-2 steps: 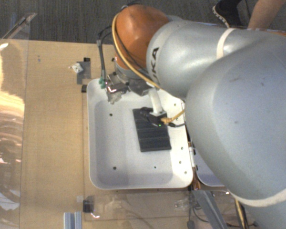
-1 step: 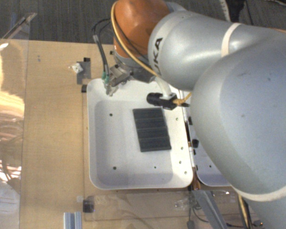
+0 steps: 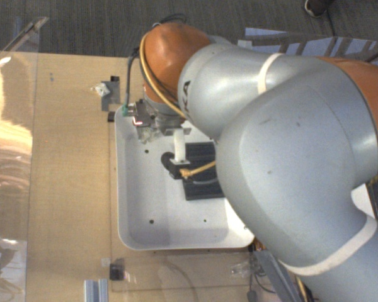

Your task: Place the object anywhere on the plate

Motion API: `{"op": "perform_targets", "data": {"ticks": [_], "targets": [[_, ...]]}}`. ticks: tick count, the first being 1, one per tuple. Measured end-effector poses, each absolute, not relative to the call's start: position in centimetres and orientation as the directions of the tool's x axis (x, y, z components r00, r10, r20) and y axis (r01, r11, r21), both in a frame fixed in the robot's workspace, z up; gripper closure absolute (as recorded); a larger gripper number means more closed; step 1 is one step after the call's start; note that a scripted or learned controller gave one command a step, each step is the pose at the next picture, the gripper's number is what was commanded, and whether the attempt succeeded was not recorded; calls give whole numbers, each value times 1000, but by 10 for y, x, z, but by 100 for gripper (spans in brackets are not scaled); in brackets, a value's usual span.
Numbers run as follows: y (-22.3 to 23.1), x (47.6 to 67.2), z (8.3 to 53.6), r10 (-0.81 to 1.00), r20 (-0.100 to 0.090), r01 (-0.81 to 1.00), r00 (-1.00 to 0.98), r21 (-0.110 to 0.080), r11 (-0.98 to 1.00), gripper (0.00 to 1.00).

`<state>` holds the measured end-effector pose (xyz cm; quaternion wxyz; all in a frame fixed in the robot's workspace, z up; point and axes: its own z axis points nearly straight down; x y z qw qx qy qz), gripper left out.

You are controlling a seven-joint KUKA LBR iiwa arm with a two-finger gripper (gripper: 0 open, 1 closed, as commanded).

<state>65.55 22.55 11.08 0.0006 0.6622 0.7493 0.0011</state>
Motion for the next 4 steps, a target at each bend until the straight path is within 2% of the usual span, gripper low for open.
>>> {"op": "perform_targets", "data": {"ticks": [1,2,3,4], "targets": [[217,635,187,757,-2,757,-653,8,653,100],[229,640,123,922,0,922,-387,4,387,100],[221,670,115,769,-2,769,-639,6,639,100],[226,638,133,391,-5,391,-920,7,920,100]]}}
